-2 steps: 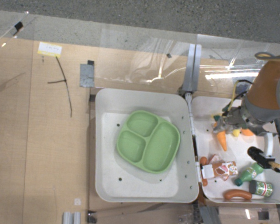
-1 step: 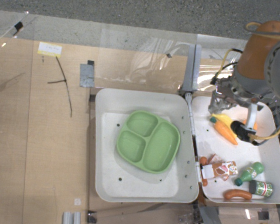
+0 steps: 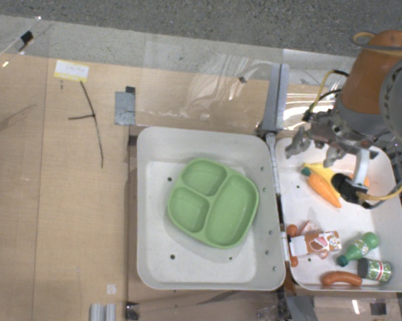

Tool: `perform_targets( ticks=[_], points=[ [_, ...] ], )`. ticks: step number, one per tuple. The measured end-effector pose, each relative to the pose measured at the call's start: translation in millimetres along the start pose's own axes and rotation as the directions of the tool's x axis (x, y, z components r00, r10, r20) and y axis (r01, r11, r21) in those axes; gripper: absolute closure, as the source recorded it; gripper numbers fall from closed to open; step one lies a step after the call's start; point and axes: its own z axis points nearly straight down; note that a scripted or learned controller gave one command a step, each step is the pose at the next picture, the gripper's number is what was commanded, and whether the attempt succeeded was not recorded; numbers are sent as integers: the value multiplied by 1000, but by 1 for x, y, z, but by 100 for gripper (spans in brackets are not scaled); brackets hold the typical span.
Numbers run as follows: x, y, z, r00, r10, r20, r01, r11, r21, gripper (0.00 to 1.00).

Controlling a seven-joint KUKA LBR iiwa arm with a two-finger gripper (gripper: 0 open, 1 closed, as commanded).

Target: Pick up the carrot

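The carrot (image 3: 325,188), orange with a green top, lies slanted in the upper part of the right bin (image 3: 395,228). A yellow thing (image 3: 322,170) lies against its upper side. My gripper (image 3: 315,151) hangs just above and behind the carrot's leafy end. It is open, its two grey fingers (image 3: 295,144) spread apart with nothing between them.
The left bin (image 3: 146,255) holds a green divided plate (image 3: 214,202). Near the right bin's front lie a brown-and-white carton (image 3: 317,243), a green bottle (image 3: 357,248), a can (image 3: 375,270) and a sausage (image 3: 340,278). A clear upright divider (image 3: 277,100) stands behind the bins.
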Motion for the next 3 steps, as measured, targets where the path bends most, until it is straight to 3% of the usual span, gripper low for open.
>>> perform_targets(
  ticks=[1,2,3],
  points=[
    [-68,-9,73,983,-185,1,185,983,1,0],
    [-123,3,99,956,-295,2,295,956,-1,0],
    [-124,5,85,956,-294,5,294,956,-7,100]
  ],
)
